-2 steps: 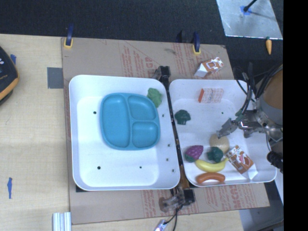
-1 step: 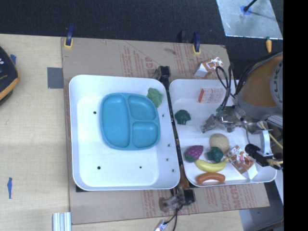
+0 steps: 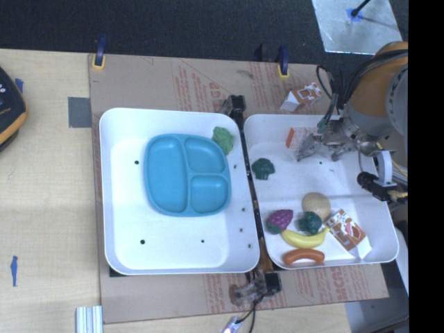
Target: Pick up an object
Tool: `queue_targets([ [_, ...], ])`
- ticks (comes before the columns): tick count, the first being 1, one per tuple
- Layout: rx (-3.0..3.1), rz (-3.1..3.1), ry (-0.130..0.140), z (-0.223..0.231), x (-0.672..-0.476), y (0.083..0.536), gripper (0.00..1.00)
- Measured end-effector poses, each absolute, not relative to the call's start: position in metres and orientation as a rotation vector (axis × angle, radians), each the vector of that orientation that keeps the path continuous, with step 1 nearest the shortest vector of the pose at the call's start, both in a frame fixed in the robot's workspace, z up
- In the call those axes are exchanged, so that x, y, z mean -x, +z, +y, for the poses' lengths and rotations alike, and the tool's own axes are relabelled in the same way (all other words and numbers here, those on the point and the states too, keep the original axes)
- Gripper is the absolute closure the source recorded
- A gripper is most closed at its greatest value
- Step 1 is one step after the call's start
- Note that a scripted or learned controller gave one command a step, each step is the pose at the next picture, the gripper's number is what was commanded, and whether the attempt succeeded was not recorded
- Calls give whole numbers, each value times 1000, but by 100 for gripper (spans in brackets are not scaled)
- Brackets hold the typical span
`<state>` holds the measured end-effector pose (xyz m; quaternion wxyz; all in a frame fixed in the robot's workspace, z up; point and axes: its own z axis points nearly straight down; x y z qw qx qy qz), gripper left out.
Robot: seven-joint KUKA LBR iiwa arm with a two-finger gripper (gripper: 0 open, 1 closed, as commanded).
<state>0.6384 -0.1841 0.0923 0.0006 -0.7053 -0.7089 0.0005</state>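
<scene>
Left bin (image 3: 114, 186) holds a blue divided plate (image 3: 186, 174) and a green leafy piece (image 3: 223, 139) at its far right corner. Right bin (image 3: 277, 127) holds a banana (image 3: 304, 238), sausage (image 3: 303, 257), carton (image 3: 345, 230) and other toy foods near the front. Gripper (image 3: 320, 146) hangs over the far part of the right bin, fingers spread, nothing between them.

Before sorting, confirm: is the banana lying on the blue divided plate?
No, the banana lies in the right bin, away from the blue divided plate.
</scene>
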Motion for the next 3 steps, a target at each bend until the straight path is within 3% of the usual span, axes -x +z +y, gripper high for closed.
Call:
queue_targets([
  [1, 2215, -2226, -1, -136, -657, 147, 0],
  [2, 2210, -2230, 3, -137, -657, 157, 100],
  [3, 2212, -2227, 5, -72, -569, 192, 100],
])
